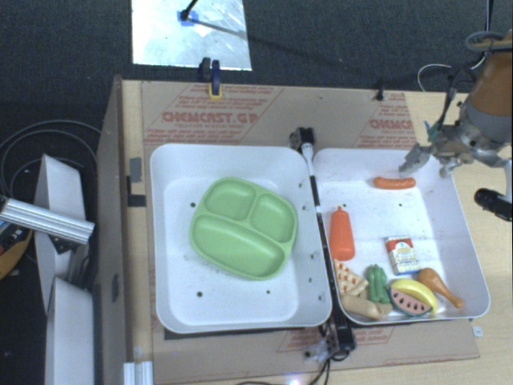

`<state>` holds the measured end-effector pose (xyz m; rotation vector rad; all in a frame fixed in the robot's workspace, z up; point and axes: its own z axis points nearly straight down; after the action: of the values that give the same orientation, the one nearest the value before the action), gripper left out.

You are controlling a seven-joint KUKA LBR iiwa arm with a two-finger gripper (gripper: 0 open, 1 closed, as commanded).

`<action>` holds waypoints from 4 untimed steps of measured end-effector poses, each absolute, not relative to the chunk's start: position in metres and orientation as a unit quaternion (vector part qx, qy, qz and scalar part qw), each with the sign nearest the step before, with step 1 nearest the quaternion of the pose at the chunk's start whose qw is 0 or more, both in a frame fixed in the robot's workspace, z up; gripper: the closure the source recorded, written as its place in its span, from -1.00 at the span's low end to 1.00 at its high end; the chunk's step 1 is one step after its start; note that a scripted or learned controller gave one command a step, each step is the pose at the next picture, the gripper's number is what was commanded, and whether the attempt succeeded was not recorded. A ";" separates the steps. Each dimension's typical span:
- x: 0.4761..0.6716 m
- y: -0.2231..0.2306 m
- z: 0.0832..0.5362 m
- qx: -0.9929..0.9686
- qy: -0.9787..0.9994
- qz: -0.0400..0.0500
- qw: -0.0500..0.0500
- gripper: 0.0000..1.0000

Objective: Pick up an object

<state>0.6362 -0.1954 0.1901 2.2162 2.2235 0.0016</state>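
My gripper (428,165) hangs over the back right part of the right bin (465,231), its two fingers spread apart with nothing between them. Just below and left of it lies a small orange-red sausage (394,183) on the bin floor. An orange carrot (342,233) lies by the bin's left wall. A small red and white box (403,255) sits nearer the front. Along the front edge are a banana (413,289), a watermelon slice (407,303), a chicken drumstick (441,285), a green vegetable (377,283) and a pizza slice (348,277).
The left bin (172,215) holds a green divided plate (243,227). A black clip (304,139) sits on the ridge between the bins. Cardboard lies under both bins. A black part (493,203) sticks in from the right edge.
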 end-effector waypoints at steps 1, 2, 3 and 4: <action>0.634 -0.162 0.114 0.705 0.709 0.000 -0.002 -1.00; 0.604 -0.196 0.083 0.708 0.707 -0.001 0.000 -1.00; 0.673 -0.155 0.101 0.704 0.711 0.003 0.004 -1.00; 0.671 -0.158 0.113 0.704 0.710 0.002 0.004 1.00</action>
<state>0.6711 -0.1583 0.1126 2.2077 2.2247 0.0057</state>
